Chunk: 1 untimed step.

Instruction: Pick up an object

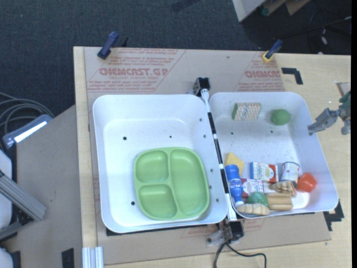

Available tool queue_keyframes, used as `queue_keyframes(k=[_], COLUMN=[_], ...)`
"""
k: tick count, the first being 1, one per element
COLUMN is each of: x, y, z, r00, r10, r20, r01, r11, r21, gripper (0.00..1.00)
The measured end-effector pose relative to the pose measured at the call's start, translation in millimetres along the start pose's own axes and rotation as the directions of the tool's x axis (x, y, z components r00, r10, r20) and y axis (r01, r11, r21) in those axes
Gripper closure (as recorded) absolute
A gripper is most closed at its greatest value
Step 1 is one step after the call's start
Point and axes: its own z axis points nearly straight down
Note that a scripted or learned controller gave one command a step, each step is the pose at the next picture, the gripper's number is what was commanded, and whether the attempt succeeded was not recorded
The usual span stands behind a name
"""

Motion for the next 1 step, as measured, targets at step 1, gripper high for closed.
queue_keyframes(k=[1], x=[9.7], y=[109.4], z=[12.8], r00=[1.000], r10=[-0.002], r20=[0.000], r01=[0.002], r11=[1.000], r21=[-0.001], gripper=[0.00])
